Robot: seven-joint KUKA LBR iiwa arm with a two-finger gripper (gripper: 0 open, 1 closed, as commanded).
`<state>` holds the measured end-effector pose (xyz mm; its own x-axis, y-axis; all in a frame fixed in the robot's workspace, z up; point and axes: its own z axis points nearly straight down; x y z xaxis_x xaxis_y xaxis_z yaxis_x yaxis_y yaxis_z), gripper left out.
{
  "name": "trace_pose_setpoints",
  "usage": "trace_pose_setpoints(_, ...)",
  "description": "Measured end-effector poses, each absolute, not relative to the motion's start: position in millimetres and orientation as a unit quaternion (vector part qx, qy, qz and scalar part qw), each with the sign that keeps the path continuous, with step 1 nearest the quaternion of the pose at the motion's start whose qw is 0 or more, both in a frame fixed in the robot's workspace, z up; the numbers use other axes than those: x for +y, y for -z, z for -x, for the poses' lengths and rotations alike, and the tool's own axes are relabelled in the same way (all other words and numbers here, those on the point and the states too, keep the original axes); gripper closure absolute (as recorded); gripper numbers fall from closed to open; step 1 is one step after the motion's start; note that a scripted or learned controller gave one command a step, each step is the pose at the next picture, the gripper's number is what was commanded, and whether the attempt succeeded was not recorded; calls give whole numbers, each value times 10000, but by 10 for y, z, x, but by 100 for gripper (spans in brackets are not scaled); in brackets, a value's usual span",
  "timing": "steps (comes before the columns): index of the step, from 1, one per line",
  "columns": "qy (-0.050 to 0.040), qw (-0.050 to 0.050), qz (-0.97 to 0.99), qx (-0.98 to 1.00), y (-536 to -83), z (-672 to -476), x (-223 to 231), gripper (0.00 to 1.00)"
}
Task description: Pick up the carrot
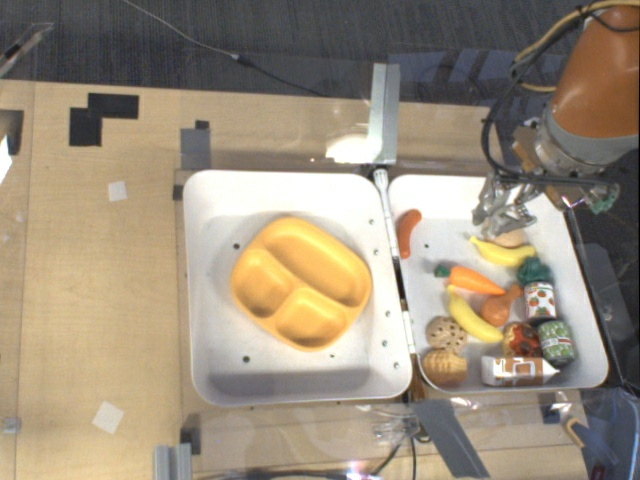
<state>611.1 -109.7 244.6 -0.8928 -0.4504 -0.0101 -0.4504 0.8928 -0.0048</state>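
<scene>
From where I sit, the carrot (474, 280) lies in the right bin (588, 313), below and a little left of the gripper (503, 211), which hangs over that bin's upper part on the end of the arm (598, 80). The carrot's long axis runs roughly left to right with a slight downward slant, green top (441, 268) at its left end and the point toward the right. I judge the coming move as a short travel down-view and slightly left, with the fingers turned across that axis. I see metal fingers splayed a little apart with nothing between them, so I read the gripper as open and empty. The crowding worries me: a banana (503, 252) sits between gripper and carrot, just above the carrot, and a second banana (470, 318) curves just below it, with an orange round fruit (497, 311) touching or nearly touching the carrot's tip. Further from the carrot, toward the bin's lower right, I see a broccoli (533, 270), small cans (540, 300), a tomato-like piece (518, 339), a carton (518, 370), a cookie (445, 332) and a bread roll (445, 367); a sausage (407, 230) lies up-left of the carrot by the divider. The left bin (210, 368) holds a yellow tray (300, 282) with three compartments, all bare as far as I can tell.
</scene>
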Motion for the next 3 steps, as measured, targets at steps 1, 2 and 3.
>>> trace_pose_setpoints(1, 20, 80, 2443, 9697, -1031, -5967, -973, 0)
trace_pose_setpoints(2, 6, 69, 185, 9998, -1587, -6200, -1139, 0)
trace_pose_setpoints(3, 18, 177, 585, 9981, -1006, -5970, -1031, 0)
